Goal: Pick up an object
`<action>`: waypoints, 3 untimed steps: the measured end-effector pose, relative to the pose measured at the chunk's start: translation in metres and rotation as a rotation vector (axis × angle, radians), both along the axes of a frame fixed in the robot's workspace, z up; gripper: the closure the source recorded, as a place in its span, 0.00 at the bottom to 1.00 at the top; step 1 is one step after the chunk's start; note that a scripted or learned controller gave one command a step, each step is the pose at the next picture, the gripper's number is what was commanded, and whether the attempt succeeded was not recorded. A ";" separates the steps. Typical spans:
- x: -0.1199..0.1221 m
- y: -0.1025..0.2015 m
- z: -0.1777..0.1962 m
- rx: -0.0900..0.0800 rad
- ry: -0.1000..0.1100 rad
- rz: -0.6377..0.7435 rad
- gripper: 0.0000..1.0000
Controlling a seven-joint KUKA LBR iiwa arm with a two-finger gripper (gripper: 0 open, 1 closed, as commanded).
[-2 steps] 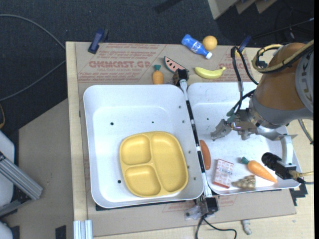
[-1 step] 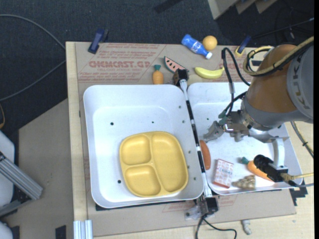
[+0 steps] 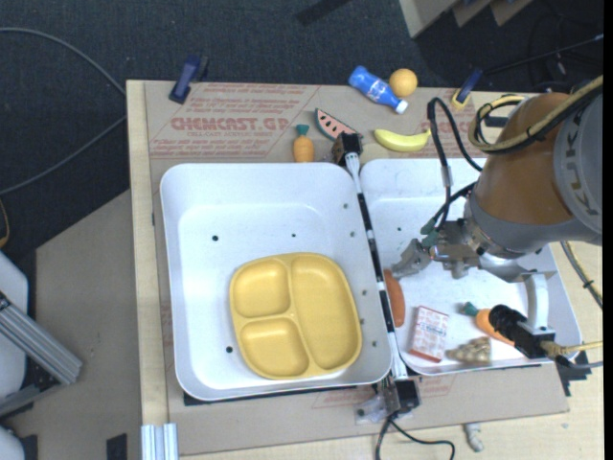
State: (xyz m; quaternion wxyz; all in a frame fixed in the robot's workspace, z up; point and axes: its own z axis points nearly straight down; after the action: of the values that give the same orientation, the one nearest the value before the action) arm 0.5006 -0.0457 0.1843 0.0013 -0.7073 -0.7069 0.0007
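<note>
The gripper (image 3: 419, 260) hovers low in the right bin (image 3: 407, 185), its fingers spread and holding nothing. The hot dog (image 3: 394, 296) lies just below it against the divider. This looks like the approach; next it must descend and close.

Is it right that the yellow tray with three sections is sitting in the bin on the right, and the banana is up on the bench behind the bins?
Not quite. The camera view shows the yellow tray sitting in the left bin, not the right one. The rest is right: it has three sections, and the banana lies on the bench behind the bins.
</note>
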 end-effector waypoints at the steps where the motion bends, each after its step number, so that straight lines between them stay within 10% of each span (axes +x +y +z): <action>1: -0.002 -0.001 0.000 0.000 0.000 0.000 0.00; 3: -0.016 -0.012 0.000 0.000 0.000 0.000 0.00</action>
State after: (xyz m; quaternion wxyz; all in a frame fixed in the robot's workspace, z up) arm 0.4841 -0.0580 0.1842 0.0013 -0.7073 -0.7069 0.0007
